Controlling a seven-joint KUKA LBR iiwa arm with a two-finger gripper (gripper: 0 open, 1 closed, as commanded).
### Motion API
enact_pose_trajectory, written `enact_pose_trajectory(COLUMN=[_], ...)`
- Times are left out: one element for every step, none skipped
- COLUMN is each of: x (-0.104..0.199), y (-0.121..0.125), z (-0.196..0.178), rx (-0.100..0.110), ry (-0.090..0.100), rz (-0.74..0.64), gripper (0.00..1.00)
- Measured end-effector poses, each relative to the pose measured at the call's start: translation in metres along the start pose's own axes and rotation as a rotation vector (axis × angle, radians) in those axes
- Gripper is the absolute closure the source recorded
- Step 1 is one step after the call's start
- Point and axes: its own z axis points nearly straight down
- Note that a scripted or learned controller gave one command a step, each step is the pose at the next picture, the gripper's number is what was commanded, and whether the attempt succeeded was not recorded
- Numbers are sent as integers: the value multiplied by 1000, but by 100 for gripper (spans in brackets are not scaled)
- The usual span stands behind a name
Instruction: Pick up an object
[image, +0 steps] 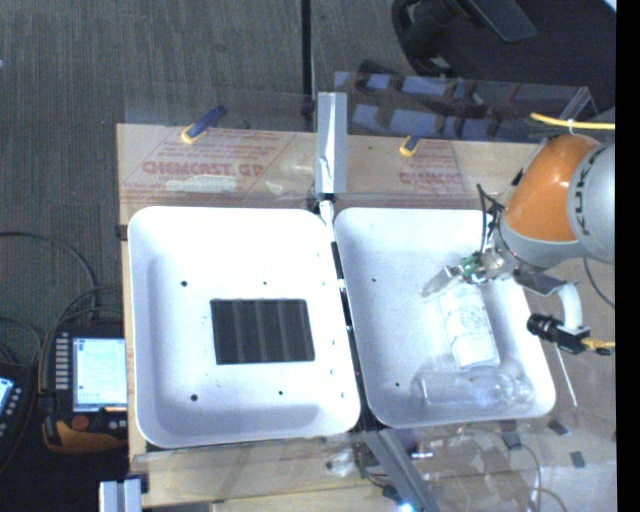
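A clear plastic bottle (470, 328) with a white label lies lengthwise in the right bin (385, 250). A second clear plastic item (472, 386) lies across that bin's near end, touching the bottle's lower end. My gripper (474, 267) reaches in from the right and sits at the bottle's far end, right over its neck. The orange band of the arm (548, 200) is above and to the right of it. In the left bin (170, 250), a dark ribbed rectangular block (262, 330) lies flat near the middle.
A metal divider post (330, 150) stands at the back between the bins. A black cable connector (556, 330) hangs by the right bin's right rim. A handheld pendant (85, 372) lies on the floor to the left.
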Motion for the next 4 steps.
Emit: enact_pose_trajectory(x=[-18, 9, 2, 55], y=[-11, -77, -17, -23], z=[-42, -175, -180, -153], rx=[33, 33, 35, 33], ry=[9, 7, 7, 16], rz=[309, 342, 469, 34], gripper=[0, 0, 0, 0])
